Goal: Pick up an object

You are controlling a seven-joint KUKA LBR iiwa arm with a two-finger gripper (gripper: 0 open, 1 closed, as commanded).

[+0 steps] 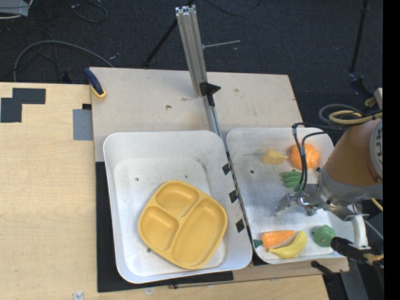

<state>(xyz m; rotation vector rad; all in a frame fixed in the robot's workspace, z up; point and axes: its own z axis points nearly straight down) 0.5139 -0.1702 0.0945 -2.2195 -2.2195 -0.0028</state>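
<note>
Gripper (294, 204) hovers low over the right bin (250, 230), fingers seemingly spread and holding nothing, angled between the green toy (290, 179) and carrot (278, 237), choosing a target.

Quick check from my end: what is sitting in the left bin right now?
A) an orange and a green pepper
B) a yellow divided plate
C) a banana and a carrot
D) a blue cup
B: the yellow divided plate lies flat in the left bin, while the banana, the carrot and the orange are all over in the right bin.
</note>
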